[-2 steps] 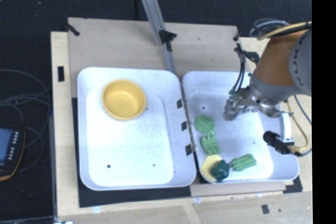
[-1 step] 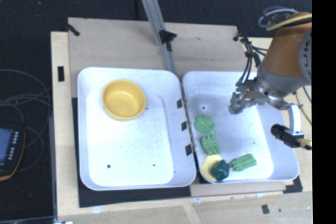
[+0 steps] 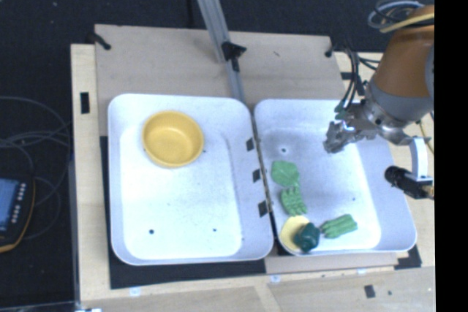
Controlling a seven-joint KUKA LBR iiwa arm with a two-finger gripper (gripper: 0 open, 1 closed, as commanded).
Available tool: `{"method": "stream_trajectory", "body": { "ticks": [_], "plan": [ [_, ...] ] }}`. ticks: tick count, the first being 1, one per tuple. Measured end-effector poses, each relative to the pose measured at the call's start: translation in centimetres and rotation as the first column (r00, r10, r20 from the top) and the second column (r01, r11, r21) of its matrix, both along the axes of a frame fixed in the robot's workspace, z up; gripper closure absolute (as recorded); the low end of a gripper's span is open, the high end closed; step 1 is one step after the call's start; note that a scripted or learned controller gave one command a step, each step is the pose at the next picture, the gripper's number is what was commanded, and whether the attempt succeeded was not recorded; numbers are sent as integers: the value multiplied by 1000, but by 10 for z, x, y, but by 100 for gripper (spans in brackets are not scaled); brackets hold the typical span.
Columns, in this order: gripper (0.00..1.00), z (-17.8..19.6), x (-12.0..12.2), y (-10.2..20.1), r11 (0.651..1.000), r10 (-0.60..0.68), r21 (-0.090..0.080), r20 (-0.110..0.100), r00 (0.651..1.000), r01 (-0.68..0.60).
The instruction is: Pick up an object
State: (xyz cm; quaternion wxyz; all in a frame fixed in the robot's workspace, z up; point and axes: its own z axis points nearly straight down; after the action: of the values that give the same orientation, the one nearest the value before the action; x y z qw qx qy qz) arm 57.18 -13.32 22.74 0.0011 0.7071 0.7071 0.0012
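My gripper (image 3: 334, 140) hangs over the upper right part of the right bin (image 3: 314, 113), with nothing seen between its fingers. Below and to its left lie two green lumpy objects, one (image 3: 284, 172) above the other (image 3: 292, 199), near the bin's left wall. A third green piece (image 3: 338, 226) rests near the front edge. Beside it a small yellow cup (image 3: 294, 232) holds a dark teal object (image 3: 308, 237) in the front left corner. A yellow bowl (image 3: 173, 139) sits upright in the upper left part of the left bin (image 3: 183, 230).
A grey metal bar (image 3: 208, 0) slants down from the top to the gap between the bins. The two bins meet along a clipped divider (image 3: 257, 175). Wooden bench surface (image 3: 278, 55) runs behind the bins.
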Motion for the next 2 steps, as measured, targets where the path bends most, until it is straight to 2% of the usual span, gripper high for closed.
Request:
{"method": "stream_trajectory", "body": {
  "ticks": [2],
  "plan": [
    [100, -10, 41, 95, 1000, 4, 1, -3, 1000, -4]
  ]
}}
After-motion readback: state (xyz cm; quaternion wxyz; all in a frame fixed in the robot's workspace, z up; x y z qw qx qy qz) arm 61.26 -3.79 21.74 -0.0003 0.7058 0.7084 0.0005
